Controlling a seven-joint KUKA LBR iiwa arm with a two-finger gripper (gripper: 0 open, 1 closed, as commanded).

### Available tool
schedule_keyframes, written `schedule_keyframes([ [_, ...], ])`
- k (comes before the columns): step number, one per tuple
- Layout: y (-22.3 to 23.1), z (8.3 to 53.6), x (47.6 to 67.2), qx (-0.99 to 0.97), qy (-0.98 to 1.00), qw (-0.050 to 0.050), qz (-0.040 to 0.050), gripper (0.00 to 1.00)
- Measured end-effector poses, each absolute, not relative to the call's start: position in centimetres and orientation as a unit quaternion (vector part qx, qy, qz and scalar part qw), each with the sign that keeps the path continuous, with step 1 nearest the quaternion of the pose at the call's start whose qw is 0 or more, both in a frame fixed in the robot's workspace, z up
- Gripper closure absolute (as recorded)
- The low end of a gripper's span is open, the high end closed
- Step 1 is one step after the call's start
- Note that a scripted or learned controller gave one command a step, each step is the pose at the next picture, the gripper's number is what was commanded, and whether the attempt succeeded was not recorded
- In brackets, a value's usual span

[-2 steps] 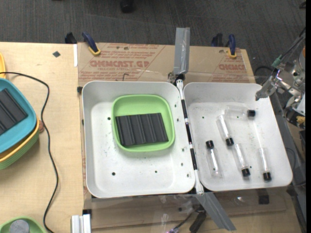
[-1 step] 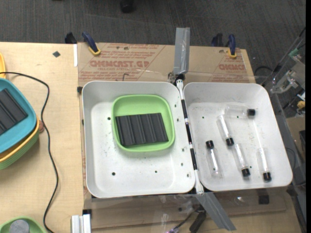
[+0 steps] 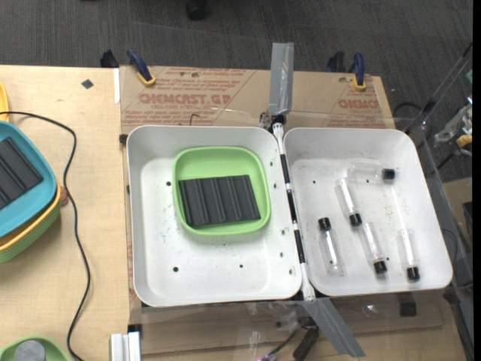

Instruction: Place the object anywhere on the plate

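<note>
Five clear plastic tubes with black caps lie loose in the right bin (image 3: pixel 421 164). One tube (image 3: pixel 373 174) lies near the back wall, its cap toward the right. A second tube (image 3: pixel 348 201) sits near the middle with its cap at the lower end, and a third tube (image 3: pixel 373 250) runs on just below it, almost in line. A fourth tube (image 3: pixel 328 244) lies to their left, cap at its upper end. The fifth tube (image 3: pixel 408 253) rests close to the front right corner, cap at the bottom.

The green plate (image 3: pixel 220 161) sits in the left bin (image 3: pixel 150 247), toward the back, and carries a dark ribbed insert (image 3: pixel 220 200) across its middle. None of the tubes touches the plate; all are in the other bin.

Behind both bins a brown cardboard sheet (image 3: pixel 248 100) bears red print, of which "CHEMCAST" can be read at left; the rest is too blurred. Blue and yellow clamps (image 3: pixel 140 67) hold its corners. A black cable (image 3: pixel 75 201) crosses the wooden counter (image 3: pixel 45 292) beside stacked teal and yellow trays (image 3: pixel 30 194).

The state of the end effector cannot be told.
</note>
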State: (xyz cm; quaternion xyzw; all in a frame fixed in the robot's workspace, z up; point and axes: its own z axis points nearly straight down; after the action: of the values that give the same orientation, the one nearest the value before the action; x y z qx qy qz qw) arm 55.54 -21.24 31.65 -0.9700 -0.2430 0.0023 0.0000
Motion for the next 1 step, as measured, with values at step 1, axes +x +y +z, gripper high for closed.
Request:
schedule_keyframes([
  [1,-21.96,35.04,55.04,-0.994,-0.108,0.000,0.0028,0.00],
])
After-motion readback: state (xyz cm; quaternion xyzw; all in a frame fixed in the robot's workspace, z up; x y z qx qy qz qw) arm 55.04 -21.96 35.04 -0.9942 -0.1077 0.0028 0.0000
